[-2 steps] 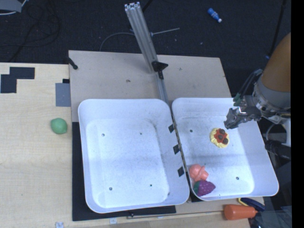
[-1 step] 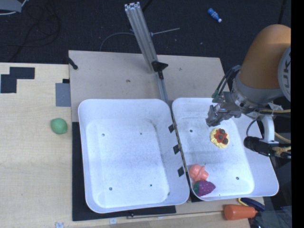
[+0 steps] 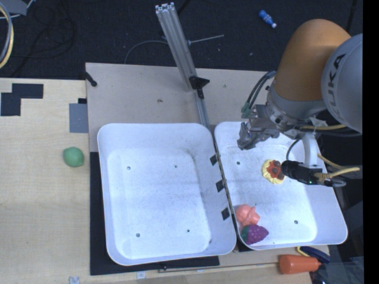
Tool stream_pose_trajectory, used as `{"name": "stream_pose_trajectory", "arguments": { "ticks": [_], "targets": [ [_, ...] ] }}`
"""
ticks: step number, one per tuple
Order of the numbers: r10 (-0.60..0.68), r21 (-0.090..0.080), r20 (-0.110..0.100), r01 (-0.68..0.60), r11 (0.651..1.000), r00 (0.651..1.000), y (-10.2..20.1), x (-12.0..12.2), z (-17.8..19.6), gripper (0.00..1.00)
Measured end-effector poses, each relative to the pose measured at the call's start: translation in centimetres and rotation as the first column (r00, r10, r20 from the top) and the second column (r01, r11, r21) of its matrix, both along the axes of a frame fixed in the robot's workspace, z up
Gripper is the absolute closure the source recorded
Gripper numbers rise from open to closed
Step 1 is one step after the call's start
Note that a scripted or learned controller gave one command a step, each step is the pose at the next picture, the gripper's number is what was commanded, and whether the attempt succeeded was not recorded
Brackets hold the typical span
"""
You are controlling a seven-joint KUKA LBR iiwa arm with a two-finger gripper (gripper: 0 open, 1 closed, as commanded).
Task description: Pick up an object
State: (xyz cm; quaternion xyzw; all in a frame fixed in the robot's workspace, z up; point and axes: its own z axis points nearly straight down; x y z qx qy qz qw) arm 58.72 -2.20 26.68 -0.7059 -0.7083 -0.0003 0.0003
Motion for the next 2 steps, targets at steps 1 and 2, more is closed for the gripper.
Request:
{"name": "stream_pose_trajectory", "arguments": {
  "ticks": [1,2],
  "targets": [
    [-0.001,0.0,-0.002,0.001,1.0,1.0,5.1,2.6,-1.2,1.0],
    [0.0,0.0,-0.002,0.0,1.0,1.0,11.0,4.2,-2.3,1.0]
  ]
}}
